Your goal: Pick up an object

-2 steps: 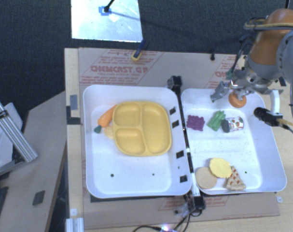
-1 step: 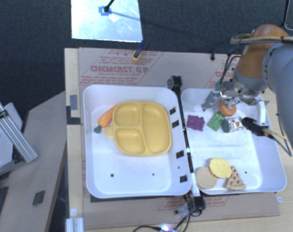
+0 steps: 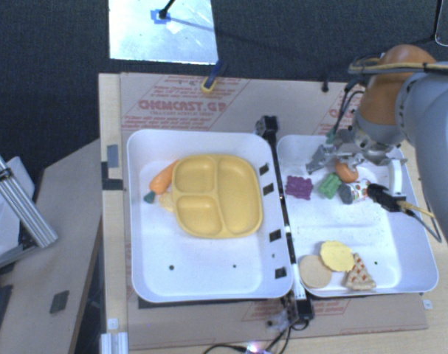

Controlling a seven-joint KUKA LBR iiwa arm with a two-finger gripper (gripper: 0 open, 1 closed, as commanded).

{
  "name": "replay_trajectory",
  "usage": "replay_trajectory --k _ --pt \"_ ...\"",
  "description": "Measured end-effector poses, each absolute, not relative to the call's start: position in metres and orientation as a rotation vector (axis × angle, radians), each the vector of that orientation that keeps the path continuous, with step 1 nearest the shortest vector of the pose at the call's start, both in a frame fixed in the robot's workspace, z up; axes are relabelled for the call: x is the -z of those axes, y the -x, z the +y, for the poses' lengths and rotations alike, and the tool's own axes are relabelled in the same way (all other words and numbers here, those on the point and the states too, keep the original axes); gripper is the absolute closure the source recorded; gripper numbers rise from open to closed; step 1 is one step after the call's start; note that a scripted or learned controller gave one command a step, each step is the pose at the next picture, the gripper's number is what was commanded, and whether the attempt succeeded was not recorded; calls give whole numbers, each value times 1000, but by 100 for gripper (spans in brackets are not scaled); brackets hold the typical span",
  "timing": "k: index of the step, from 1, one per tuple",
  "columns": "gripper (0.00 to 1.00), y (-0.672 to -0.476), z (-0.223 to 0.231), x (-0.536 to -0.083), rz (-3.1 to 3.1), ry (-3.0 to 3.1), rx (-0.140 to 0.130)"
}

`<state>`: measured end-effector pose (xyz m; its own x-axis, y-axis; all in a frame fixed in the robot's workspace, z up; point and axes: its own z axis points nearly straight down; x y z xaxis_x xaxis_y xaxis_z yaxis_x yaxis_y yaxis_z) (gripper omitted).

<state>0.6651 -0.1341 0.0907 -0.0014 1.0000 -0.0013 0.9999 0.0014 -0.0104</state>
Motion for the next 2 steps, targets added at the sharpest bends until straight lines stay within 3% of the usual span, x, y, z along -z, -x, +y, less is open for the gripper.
replay_trajectory --k 1,2 --pt "100 -666 -141 -105 -2228 2226 -21" --pt "100 -667 -143 -170 -2228 2224 8"
